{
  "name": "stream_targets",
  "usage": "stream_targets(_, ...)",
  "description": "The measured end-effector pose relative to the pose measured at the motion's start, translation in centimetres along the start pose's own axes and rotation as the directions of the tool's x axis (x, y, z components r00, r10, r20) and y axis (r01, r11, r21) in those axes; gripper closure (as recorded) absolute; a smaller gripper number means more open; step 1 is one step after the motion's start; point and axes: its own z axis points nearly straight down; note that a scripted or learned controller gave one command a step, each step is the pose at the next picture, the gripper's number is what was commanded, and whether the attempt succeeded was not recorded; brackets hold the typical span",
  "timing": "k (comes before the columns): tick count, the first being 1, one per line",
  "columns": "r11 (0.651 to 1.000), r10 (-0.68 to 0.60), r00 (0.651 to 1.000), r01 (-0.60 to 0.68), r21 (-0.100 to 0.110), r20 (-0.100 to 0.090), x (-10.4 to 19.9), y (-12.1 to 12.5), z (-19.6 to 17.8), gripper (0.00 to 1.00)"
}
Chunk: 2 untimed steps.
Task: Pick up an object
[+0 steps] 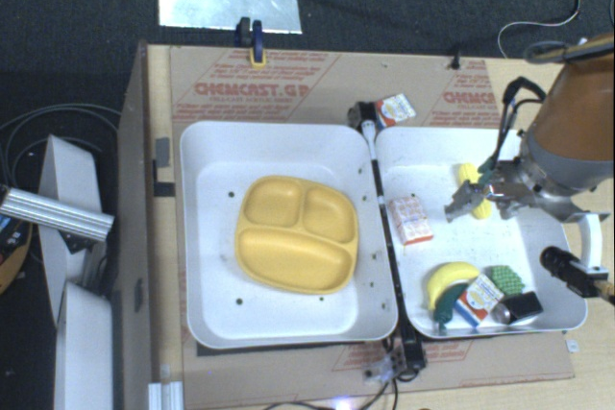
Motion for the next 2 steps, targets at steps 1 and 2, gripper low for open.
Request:
stream_targets(1, 1.000, 0.002, 1.000, -0.002, 0.003, 0.000, -2.6, 5.2, 9.0, 0.00)
stream_targets(2, 1.000, 0.002, 1.000, -0.002, 0.000, 0.001, -6.3, 9.1, 10.8, 0.00)
